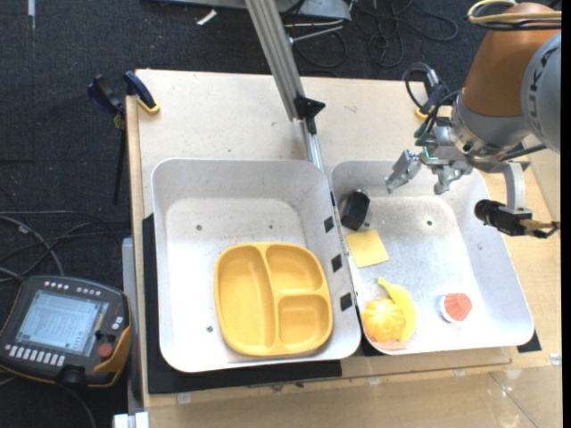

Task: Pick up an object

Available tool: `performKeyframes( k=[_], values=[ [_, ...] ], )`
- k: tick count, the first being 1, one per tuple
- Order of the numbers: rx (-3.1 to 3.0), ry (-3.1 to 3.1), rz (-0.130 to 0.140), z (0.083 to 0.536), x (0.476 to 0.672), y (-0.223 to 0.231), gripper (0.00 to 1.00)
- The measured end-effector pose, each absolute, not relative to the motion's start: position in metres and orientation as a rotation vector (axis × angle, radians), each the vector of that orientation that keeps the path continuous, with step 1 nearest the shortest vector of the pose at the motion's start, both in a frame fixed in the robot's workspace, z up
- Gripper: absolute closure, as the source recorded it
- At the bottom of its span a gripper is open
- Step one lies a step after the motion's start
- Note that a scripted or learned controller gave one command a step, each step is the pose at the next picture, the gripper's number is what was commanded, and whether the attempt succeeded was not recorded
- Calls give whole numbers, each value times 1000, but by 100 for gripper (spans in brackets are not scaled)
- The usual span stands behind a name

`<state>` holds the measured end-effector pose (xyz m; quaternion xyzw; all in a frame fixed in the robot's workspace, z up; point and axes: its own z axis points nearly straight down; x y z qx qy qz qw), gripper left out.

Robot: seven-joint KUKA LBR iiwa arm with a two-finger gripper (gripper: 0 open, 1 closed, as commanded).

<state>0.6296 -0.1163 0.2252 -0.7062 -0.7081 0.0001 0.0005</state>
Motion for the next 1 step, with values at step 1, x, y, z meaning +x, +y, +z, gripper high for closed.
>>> performKeyframes(
  k=[1],
  values=[
    [-2219,-2218,6,170,619,-115,0]
  ],
)
